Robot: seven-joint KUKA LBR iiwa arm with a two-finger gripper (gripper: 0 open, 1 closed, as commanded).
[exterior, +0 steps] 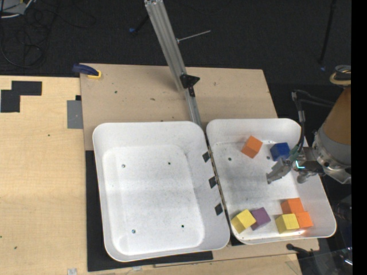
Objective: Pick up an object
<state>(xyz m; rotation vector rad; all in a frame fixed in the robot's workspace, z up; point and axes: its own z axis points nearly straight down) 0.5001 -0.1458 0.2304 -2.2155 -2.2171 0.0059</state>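
Observation:
Several small blocks lie in the right bin (229,132). An orange block (251,146) and a blue block (280,150) sit near its far side. Along the near side lie a yellow block (243,219), a purple block (261,216), another yellow block (287,223) and two orange blocks (295,205). My gripper (291,173) hangs over the right part of this bin, just in front of the blue block. It is open, and bare bin floor shows between its fingers (276,172).
The left bin (109,135) lies beside the right one, with black clips (212,182) on the shared rim. A slanted metal rail (169,42) rises behind the bins. The arm's orange band (344,116) sits at the right edge.

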